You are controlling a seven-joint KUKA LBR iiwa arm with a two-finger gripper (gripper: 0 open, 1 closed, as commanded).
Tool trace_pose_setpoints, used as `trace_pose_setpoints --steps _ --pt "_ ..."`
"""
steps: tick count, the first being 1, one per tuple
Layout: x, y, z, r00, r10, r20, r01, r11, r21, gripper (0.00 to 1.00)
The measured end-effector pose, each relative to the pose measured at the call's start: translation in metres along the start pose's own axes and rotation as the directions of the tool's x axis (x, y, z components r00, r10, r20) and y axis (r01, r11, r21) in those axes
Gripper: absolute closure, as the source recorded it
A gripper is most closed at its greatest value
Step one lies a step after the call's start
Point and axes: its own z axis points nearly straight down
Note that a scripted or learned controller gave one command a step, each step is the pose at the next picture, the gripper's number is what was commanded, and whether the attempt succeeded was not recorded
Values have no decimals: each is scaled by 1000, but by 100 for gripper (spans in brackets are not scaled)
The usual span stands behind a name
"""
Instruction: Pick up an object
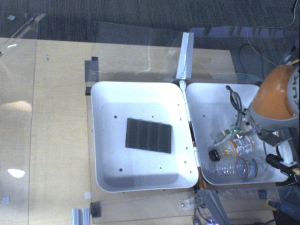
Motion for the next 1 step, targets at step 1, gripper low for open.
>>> trace_pose_setpoints --steps 1 --pt "29 -23 26 999 -40 7 40 999 -12 0"
